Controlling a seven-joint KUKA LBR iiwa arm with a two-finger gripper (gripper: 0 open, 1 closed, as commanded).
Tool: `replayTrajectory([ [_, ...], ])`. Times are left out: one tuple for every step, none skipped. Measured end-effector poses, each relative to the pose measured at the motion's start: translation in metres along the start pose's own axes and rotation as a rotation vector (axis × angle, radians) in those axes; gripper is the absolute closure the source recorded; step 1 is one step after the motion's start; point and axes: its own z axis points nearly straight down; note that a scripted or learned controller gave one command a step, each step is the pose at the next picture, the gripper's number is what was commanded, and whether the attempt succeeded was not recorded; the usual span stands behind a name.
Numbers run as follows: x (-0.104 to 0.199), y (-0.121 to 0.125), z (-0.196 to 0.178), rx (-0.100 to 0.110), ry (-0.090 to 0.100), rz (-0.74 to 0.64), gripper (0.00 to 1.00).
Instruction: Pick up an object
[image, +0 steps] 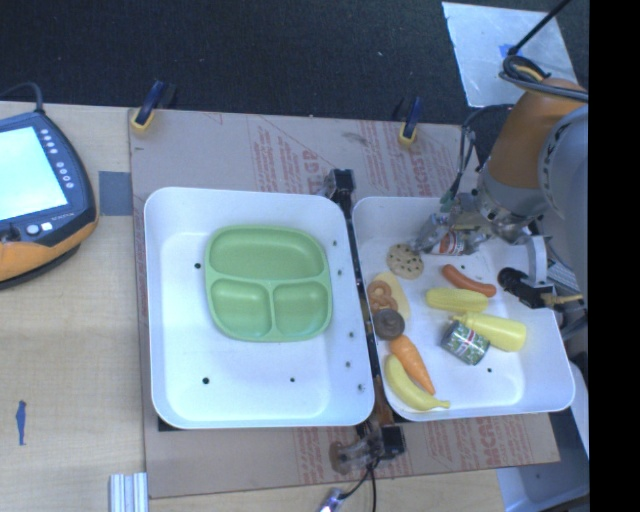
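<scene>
Hovering low at the right bin's (560, 395) far edge, gripper (452, 232) over a small red-labelled item (462, 243), likely chosen target; jaw state cannot be told. Cookie (405, 261) just beside.

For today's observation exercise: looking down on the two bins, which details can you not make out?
- Gripper, camera view: finger state unreadable; wrist hardware covers it.
- Small can: label too small to read.
- Round item by the carrot: too small to identify.
- Arm: cut off on the right.
</scene>
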Motion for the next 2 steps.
replayTrajectory([
  [0.0, 0.0, -0.01, 0.002, 0.001, -0.002, 1.0],
  [0.02, -0.03, -0.089, -0.003, -0.001, 0.001, 1.0],
])
